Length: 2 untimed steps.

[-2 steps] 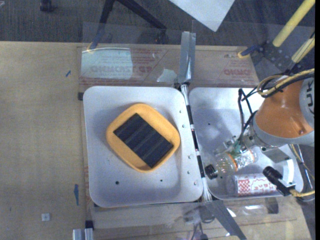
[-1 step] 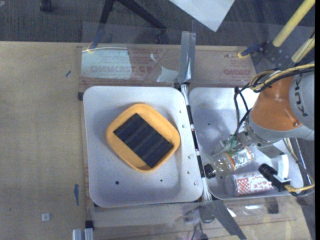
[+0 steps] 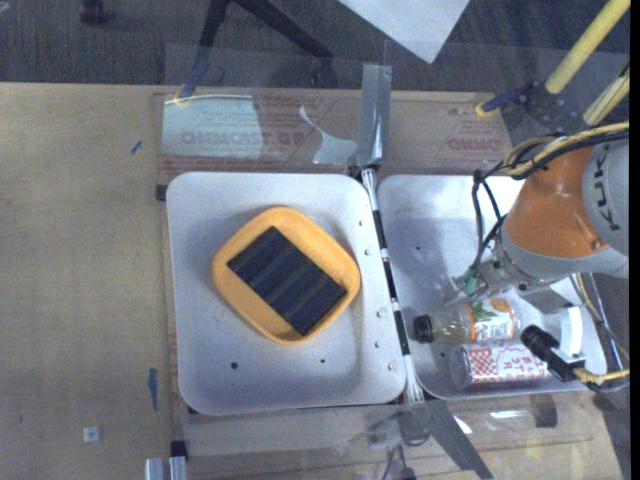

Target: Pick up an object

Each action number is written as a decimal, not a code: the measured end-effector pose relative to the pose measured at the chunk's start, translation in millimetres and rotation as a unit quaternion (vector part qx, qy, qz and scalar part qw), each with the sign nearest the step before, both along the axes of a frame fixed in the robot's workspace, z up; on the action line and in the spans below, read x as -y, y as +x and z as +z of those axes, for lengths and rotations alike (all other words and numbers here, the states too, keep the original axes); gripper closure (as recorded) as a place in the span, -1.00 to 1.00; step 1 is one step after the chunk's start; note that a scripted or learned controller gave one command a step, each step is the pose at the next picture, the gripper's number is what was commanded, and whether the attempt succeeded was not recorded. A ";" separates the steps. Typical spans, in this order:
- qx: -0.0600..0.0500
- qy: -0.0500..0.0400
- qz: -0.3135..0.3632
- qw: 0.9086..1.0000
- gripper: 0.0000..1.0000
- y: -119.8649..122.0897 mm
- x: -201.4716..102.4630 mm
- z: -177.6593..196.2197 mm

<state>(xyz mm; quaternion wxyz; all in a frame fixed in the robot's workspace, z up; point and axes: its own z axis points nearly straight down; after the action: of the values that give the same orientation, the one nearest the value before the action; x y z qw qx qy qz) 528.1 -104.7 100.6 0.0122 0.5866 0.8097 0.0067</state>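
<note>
Arm over the right bin, gripper low beside a lying bottle.

The arm (image 3: pixel 560 218) comes in from the right and covers the far right part of the right bin (image 3: pixel 430 218). Its gripper (image 3: pixel 480 286) hangs just on the far side of the bottle (image 3: pixel 478 325), very close to it. I cannot tell whether the gripper is open or closed, or whether it touches anything. The bottle lies on its side in the near half of that bin, with its black cap (image 3: pixel 423 326) pointing left towards the wall between the bins. A red and white checked pack (image 3: pixel 503 365) lies just beside it on the near side, against the bin's near rim. The bottle's left end is clear of other things. The left bin (image 3: pixel 200 368) holds a yellow dish (image 3: pixel 240 298) with a black ribbed pad (image 3: pixel 287 280) in it, well apart from the gripper.
</note>
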 end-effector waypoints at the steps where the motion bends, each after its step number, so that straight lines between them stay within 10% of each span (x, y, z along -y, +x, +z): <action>1: 0.001 0.000 0.000 1.000 -1.00 0.5 -0.1 0.4; 2: -0.010 0.001 0.014 1.000 -1.00 22.5 -1.4 -12.0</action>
<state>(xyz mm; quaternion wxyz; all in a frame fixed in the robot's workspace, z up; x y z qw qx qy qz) 550.6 -103.3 88.7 0.0029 0.5755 0.8178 0.0017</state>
